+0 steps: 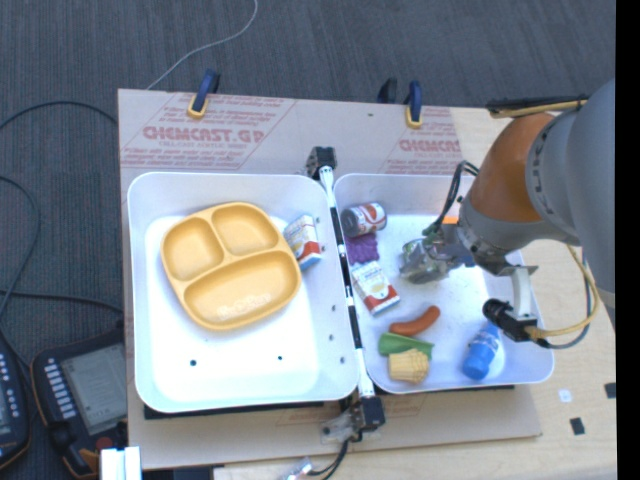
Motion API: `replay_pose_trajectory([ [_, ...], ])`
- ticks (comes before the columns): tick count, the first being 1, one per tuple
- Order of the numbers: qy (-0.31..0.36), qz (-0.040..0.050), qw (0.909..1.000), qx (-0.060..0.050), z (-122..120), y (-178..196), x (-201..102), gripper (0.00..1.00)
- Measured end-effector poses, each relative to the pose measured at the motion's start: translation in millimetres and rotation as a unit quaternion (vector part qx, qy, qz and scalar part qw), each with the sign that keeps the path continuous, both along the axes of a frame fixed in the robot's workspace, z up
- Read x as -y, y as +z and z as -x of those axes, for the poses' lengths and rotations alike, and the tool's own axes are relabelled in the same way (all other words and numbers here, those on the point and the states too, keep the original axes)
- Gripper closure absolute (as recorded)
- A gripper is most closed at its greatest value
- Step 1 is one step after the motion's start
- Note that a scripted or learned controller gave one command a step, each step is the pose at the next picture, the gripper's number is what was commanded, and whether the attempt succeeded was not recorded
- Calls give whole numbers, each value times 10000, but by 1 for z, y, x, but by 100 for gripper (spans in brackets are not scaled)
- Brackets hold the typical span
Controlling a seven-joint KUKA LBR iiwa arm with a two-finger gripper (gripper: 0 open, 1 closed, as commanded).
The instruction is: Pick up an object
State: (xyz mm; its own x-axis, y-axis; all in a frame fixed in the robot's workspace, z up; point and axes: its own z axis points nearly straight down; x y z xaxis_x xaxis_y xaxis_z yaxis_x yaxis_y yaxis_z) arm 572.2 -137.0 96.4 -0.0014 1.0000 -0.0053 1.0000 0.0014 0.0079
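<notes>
Bins sit side by side on the bench, and the left bin [150, 368] has plenty of bare white floor along its near edge and near corners, with a yellow sectioned plate [232, 265] of smooth plastic, three compartments, lying toward its far left, and a small white carton [304, 239] just beside the plate against the bin's right edge. Over in the right bin [540, 368] things are tighter: a red-and-silver can [365, 217] lies on its side at the far left corner, a purple packet [362, 249] just near of it, then a red-and-white packet [377, 289] along the left edge. Near the front edge, a curved red sausage [415, 320], a green pepper [405, 343] and a knobbly yellow corn cob [409, 366] crowd together, with a blue bottle [482, 355] apart at the near right corner. The arm comes in over the right edge, and the gripper [428, 258] is down in the middle of this bin on a crumpled grey-silver object [418, 264]; whether the claw is spread or closed on it, I cannot tell from up here.
</notes>
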Motion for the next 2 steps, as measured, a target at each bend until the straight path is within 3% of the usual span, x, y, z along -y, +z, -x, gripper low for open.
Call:
replay_pose_trajectory([
  [1,6,-24,10000,-48,-13,109,-83,100],
  [2,0,-24,10000,-68,37,87,-131,100],
])
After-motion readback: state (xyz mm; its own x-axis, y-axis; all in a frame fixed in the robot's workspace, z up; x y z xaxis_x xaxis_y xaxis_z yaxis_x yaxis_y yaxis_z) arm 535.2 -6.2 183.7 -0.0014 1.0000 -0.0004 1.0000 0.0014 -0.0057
